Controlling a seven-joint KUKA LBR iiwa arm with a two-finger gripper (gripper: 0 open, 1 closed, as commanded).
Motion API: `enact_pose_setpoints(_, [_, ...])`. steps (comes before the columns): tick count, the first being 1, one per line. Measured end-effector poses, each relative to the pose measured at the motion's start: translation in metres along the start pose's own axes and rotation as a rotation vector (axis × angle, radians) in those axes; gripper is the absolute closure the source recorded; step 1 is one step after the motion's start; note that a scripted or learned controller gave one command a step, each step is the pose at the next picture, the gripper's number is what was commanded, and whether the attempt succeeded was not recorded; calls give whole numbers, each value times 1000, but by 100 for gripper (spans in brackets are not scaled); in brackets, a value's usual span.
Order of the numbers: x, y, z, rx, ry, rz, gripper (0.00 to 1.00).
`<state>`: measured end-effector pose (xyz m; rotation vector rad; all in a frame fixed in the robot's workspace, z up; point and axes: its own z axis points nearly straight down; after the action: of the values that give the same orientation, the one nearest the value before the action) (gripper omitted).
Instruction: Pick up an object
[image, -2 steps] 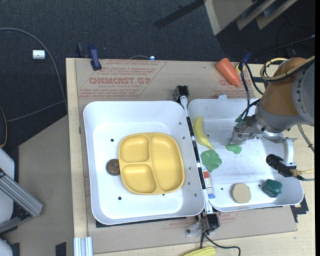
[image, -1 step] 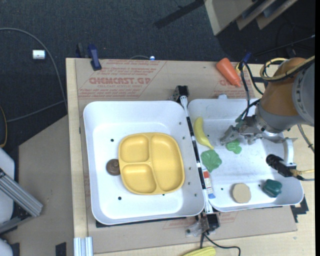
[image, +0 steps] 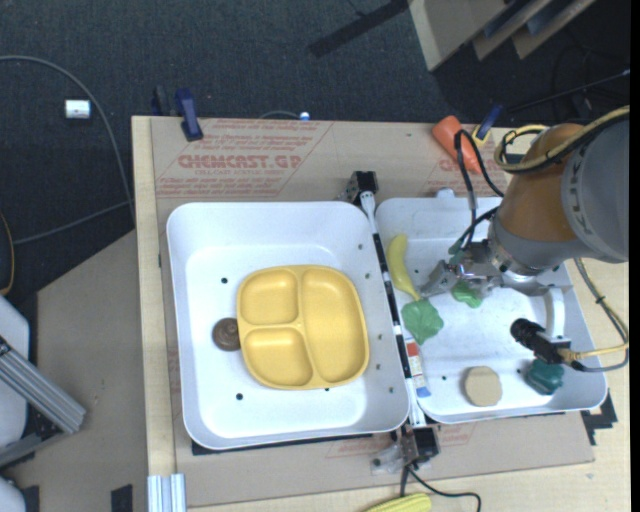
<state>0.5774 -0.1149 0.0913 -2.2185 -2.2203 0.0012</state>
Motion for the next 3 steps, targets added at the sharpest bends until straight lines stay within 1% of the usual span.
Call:
enact_pose_setpoints(1, [-105,53,-2,-3,5,-3,0])
enact_pose_setpoints(2, [-29,39,7,-1,1,0,0])
enact_pose_setpoints(3, [-14,13,7,0,0,1,0])
